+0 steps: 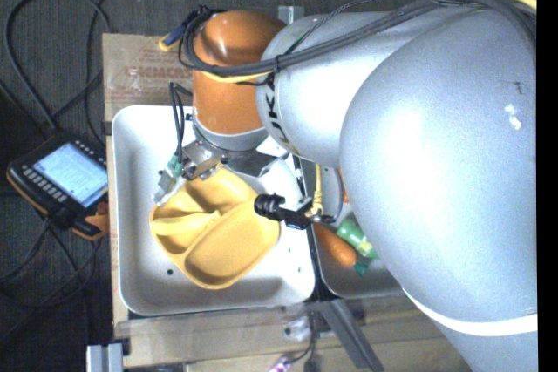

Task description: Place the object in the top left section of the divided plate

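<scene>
A yellow divided plate (214, 235) lies tilted in the left white bin (131, 213), its sections open toward me. My gripper (183, 167) hangs below the orange wrist band (228, 74), right over the plate's upper left edge. Its tip is small and partly hidden by the wrist and cables. I can make out no object at the tip, and no object shows in the plate's visible sections.
The grey arm (418, 144) covers most of the right bin (349, 285). An orange carrot-like item (335, 248) and a green item (356, 238) peek out there. A black connector (270, 206) hangs over the plate's right edge. A teach pendant (65, 179) lies on the floor at left.
</scene>
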Available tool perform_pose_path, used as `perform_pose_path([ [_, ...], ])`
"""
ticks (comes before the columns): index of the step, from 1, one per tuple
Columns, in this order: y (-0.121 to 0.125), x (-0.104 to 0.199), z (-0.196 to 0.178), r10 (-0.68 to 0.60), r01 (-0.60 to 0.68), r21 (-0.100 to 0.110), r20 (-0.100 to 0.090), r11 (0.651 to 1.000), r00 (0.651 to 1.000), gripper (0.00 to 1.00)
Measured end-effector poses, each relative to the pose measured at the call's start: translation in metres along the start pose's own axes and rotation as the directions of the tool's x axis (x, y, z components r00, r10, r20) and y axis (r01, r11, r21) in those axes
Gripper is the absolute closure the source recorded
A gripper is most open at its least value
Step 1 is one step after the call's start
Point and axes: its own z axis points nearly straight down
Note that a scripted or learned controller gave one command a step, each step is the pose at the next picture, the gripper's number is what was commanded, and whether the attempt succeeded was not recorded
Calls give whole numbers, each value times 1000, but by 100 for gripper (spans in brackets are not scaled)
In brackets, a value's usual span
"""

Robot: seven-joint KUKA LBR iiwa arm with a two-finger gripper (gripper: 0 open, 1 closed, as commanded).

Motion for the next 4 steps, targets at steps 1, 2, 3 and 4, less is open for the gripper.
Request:
perform_pose_path([
  [1, 57, -26, -37, -105, 105, -2, 4, 995, 994, 0],
  [2, 33, -2, -27, 181, -181, 0, 1, 983, 983, 0],
  [3, -13, -12, -11, -14, 14, 0, 1, 1000, 1000, 0],
  [4, -13, -11, -19, -15, 15, 2, -2, 1000, 1000, 100],
])
